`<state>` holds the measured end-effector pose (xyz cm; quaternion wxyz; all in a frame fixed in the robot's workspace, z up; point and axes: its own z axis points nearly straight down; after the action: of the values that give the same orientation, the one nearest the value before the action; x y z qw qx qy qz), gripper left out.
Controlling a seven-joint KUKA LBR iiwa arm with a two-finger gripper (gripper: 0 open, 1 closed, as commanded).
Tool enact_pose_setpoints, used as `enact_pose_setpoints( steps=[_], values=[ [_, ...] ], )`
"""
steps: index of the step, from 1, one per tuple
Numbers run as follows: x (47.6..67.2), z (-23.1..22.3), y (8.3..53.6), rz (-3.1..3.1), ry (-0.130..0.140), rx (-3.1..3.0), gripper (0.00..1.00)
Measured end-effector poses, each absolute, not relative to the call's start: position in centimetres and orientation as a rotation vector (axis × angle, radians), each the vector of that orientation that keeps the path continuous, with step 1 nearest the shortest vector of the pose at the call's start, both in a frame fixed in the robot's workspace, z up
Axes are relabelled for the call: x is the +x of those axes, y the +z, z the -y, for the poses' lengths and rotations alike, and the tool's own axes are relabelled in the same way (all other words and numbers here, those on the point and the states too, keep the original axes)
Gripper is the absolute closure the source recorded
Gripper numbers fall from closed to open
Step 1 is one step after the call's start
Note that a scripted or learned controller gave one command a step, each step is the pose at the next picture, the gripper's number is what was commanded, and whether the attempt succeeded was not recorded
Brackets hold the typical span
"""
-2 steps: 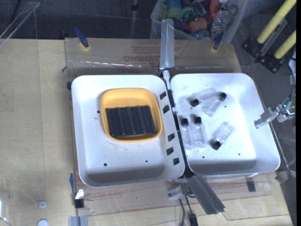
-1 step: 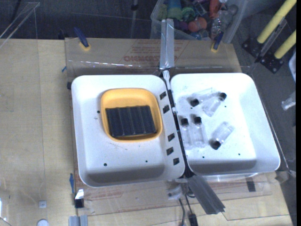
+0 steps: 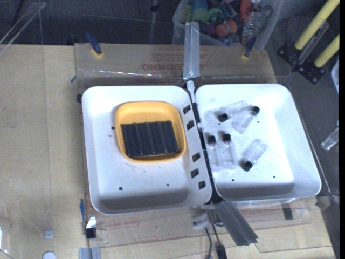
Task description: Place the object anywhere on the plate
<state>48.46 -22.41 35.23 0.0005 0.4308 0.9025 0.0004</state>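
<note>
A yellow plate [image 3: 146,109] with rounded corners sits in the left white bin [image 3: 102,182], toward its back. A dark ribbed rectangular object [image 3: 149,138] lies flat on the plate and covers most of its floor. In the right white bin [image 3: 302,161] lie several small clear bottles with black caps, among them one near the back [image 3: 237,111], one at the front right [image 3: 253,154] and one next to the divider [image 3: 212,147].
A raised divider [image 3: 195,139] with black tabs separates the two bins. Behind them stands a clear box of colourful toys [image 3: 223,7]. Yellow bars [image 3: 323,20] lean at the back right. Blue clamps [image 3: 94,46] hold the sheet behind the bins.
</note>
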Motion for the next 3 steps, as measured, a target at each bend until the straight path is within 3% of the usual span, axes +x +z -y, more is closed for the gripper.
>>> enact_pose_setpoints(
  steps=[1,2,3],
  values=[
    [48.1,22.4,37.9,-2.942,-0.001,1.076,0.0],
    [48.1,22.3,29.2,-3.063,0.001,0.684,0.0],
    [48.1,22.4,43.6,-3.119,-0.002,0.301,0.0]
  ],
)
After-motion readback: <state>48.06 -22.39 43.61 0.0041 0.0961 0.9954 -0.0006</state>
